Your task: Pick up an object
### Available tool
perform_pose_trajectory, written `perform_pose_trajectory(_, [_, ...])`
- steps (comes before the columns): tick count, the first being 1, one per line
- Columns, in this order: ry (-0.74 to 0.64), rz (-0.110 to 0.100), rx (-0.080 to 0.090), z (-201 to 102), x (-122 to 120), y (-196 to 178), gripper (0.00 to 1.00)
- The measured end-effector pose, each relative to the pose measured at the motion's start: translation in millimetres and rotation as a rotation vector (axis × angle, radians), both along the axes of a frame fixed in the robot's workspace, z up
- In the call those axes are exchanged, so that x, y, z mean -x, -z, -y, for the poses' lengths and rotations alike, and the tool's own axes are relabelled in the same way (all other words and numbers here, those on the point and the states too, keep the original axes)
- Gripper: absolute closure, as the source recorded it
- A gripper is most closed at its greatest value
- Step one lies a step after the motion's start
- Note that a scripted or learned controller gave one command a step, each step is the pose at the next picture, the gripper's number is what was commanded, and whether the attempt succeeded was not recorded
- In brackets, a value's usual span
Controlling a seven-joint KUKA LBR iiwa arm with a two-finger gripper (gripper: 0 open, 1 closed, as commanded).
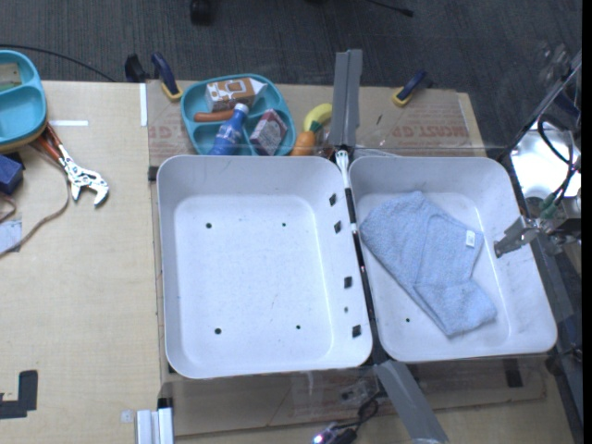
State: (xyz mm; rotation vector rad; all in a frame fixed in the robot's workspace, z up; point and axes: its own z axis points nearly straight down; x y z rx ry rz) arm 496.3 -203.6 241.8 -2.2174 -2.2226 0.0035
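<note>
A light blue cloth lies crumpled in the right white bin. It runs at a slant from the bin's upper left toward its lower middle, and a small white tag sits on its right side. The left white bin stands beside it, the two touching along a middle divider.
A teal tray with small food items sits behind the left bin, with a banana and a carrot next to it. A grey post rises behind the bins' junction. A wrench lies far left. A metal bracket and cables overhang the right bin's right rim.
</note>
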Motion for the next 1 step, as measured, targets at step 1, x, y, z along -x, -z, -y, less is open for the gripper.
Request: perform_pose_trajectory(1, [0.372, 0.0, 0.001, 18.9, 18.8, 16.8, 0.0])
